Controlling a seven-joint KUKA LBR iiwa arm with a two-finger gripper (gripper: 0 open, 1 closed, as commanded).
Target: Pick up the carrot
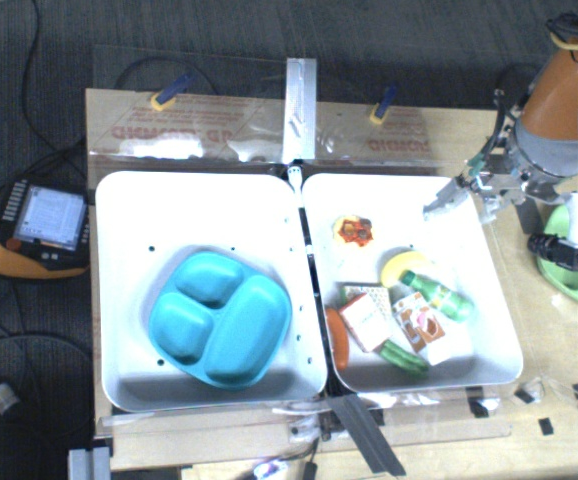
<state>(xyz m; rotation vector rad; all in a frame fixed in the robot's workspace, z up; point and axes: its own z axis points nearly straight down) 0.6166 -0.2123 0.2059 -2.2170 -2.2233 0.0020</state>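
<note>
Carrot [338, 334] lying against the left wall of the right bin [489, 268], beside a small white carton [366, 320] and other packaged items. End effector [447, 200] at this bin's upper right corner, well apart from the carrot; its open or closed state cannot be told. Left bin [119, 268] containing a blue divided tray [219, 315].

Dark grey carpet floor [29, 368] with loose black cables [9, 8]. Light wooden bench [549, 368] on it, clear plastic sheet [209, 128] clamped along far edge.
</note>
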